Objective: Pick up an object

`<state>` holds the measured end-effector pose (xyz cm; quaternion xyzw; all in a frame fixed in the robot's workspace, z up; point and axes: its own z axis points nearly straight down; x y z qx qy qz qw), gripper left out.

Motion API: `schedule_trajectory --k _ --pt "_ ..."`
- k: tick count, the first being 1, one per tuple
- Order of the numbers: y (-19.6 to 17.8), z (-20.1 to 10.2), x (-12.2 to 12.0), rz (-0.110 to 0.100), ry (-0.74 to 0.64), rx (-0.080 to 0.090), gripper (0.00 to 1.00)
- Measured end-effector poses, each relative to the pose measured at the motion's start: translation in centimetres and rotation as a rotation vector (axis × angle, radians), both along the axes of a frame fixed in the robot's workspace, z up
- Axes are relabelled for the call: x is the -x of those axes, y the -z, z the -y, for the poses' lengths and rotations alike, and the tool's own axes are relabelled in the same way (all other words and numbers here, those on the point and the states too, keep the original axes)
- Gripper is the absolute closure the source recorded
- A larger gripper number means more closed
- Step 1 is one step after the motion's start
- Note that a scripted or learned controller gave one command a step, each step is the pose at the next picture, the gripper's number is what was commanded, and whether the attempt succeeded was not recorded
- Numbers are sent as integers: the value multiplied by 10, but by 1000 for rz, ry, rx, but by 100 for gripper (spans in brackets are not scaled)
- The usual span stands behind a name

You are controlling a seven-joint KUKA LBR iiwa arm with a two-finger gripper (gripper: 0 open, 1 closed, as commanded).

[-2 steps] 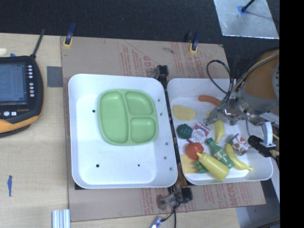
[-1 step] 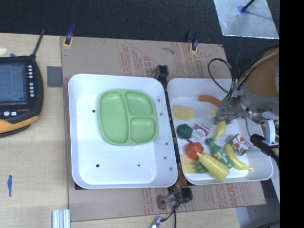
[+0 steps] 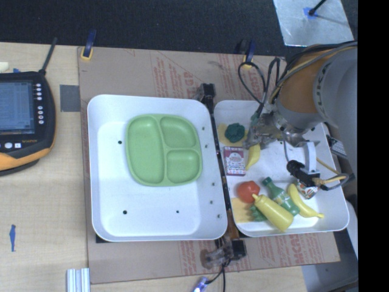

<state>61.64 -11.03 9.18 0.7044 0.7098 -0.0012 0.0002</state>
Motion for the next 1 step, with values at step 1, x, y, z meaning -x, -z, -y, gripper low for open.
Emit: schedule_trajectory --k 1 --pt "-101 -58 35 0 2 -3 100"
